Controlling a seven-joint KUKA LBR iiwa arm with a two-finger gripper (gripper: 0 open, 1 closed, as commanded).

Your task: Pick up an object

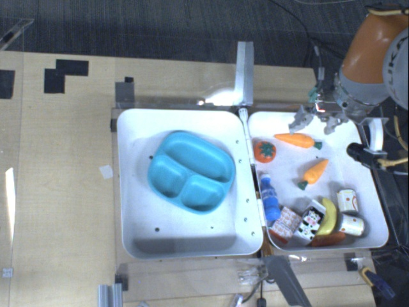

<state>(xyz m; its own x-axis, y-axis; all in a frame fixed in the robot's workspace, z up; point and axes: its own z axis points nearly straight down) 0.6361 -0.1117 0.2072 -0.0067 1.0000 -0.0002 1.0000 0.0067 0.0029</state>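
— Orange carrot (295, 141) first: it lies flat at the far end of the right bin (378, 226), and I've got the pincer (318, 119) just above it, fingers spread wide, nothing between them. It looks parked there to drop straight onto it.

— Why that carrot?

— It sits apart. A tomato (264, 151) is just left of it, a second carrot (313, 172) nearer me than it, and the banana (328, 216) and cans are crowded well below. I judge it the clean grab. The blue plate (190, 171) sits in the bin left of the carrot.
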